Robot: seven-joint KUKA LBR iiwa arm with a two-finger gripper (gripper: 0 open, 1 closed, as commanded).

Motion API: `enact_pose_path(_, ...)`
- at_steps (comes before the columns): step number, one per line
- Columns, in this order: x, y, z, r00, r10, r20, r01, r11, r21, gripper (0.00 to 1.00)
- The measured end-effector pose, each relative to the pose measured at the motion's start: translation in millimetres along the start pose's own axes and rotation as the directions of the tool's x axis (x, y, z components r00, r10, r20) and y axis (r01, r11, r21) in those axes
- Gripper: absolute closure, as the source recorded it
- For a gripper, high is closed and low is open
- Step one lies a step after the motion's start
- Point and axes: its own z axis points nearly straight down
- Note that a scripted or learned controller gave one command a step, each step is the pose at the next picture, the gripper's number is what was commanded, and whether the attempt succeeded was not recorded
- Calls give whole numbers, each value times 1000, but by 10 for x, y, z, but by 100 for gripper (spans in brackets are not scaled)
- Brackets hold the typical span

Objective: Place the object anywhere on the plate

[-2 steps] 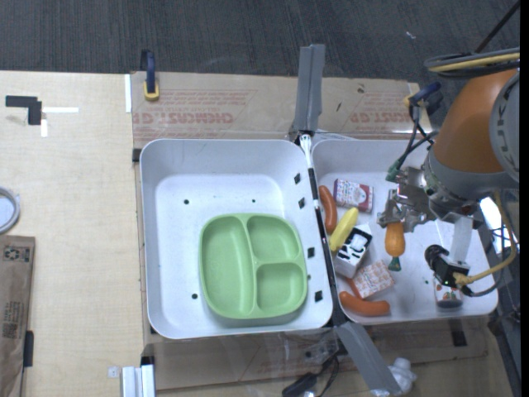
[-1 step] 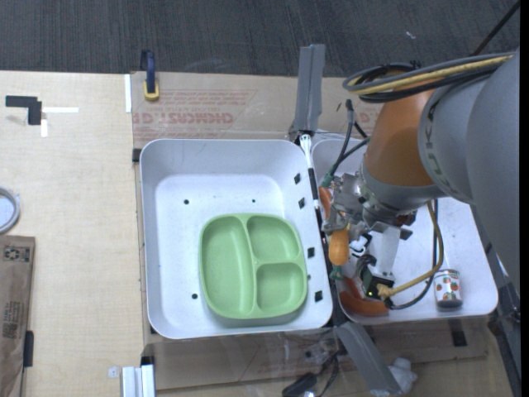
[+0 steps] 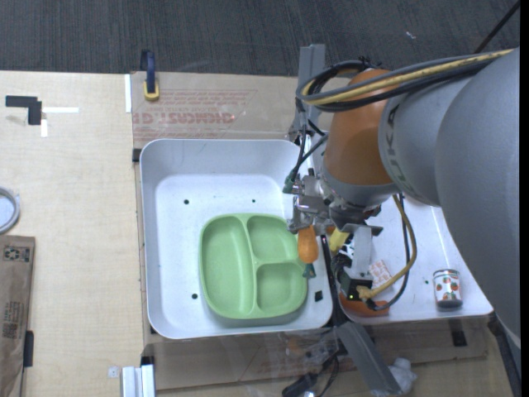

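Orange object (image 3: 307, 246) at green plate (image 3: 240, 279) rim, under claw (image 3: 312, 222).

A light wooden table (image 3: 66, 188) is seen beneath everything. Two shallow white bins are set on it side by side: the left bin (image 3: 165, 222) and, touching it, the right bin (image 3: 421, 304). A sheet of brown cardboard (image 3: 207, 110) is laid flat behind the left bin, with a blue and yellow clamp (image 3: 150, 77) at its corner. A roll of tape (image 3: 7, 211) and a brown paper piece (image 3: 15, 304) are placed at the left edge.
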Motion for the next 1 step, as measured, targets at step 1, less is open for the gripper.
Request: enact_pose_path(1,-15,5,-53,1000,1,5,-1,1000,7,100)
